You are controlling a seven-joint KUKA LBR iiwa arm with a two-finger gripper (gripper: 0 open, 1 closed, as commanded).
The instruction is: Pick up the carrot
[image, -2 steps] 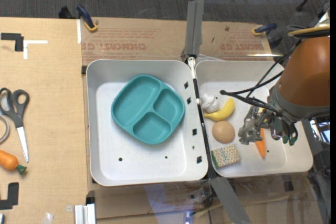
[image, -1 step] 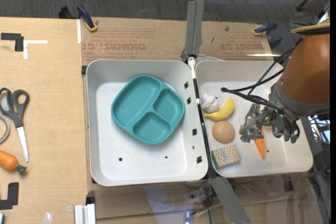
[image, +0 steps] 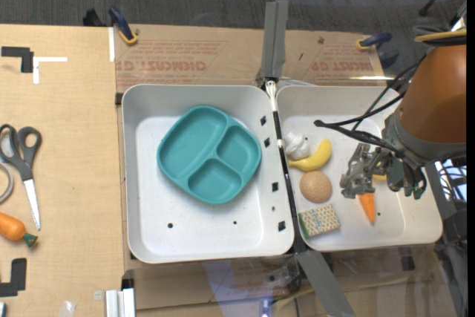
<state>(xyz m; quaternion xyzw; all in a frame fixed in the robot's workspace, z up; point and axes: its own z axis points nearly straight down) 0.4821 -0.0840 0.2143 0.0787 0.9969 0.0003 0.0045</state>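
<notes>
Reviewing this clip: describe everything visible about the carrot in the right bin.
The carrot is small, bright orange and tapered, plastic-looking like a toy. It lies on the floor of the right bin, its narrow tip pointing toward the near wall. Its wide end sits under the pincer, which hides that end. Contact with the pincer cannot be judged.

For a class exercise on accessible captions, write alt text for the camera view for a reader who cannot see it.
A grey robot arm's gripper hovers just above a carrot in the right white bin, beside a banana, a brown egg-shaped ball and a sponge. The left bin holds a teal divided plate.
</notes>
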